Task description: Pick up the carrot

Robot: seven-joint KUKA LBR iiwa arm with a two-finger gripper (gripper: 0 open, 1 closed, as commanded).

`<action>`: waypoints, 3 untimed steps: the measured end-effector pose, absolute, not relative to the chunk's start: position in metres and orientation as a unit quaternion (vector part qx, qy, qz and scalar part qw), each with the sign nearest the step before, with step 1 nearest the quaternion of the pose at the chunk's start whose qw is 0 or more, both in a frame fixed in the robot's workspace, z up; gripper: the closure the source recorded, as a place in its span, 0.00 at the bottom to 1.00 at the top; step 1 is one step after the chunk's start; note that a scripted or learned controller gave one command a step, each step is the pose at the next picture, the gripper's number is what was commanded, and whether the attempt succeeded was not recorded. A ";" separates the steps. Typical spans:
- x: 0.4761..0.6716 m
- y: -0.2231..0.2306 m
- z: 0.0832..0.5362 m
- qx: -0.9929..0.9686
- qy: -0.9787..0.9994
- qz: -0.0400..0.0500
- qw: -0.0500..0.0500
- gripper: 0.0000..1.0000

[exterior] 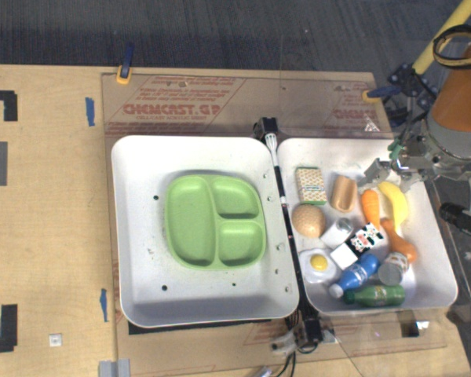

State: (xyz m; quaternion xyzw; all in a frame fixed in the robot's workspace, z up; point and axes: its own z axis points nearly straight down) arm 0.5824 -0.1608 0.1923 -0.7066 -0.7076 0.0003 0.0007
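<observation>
Carrot: long orange plastic carrot [370, 206] in right white bin [443, 285], beside yellow banana [393, 200].
Tool: metal two-finger tool [394, 168] at carrot's 1 o'clock; opening cannot be told.

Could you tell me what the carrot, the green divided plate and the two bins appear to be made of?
The carrot looks like moulded plastic toy food: uniform orange with a smooth, slightly glossy skin. The green divided plate seems to be matte plastic, evenly coloured with soft rounded ridges between compartments. The left bin and right bin look like thin formed white plastic with rounded corners and a faint sheen, though coated metal cannot be excluded.
</observation>
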 end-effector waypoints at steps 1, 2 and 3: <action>0.622 -0.157 0.108 -0.606 -0.796 -0.001 -0.004 0.00; 0.587 -0.158 0.089 -0.668 -0.744 -0.003 -0.003 0.00; 0.589 -0.160 0.102 -0.668 -0.744 -0.003 -0.010 1.00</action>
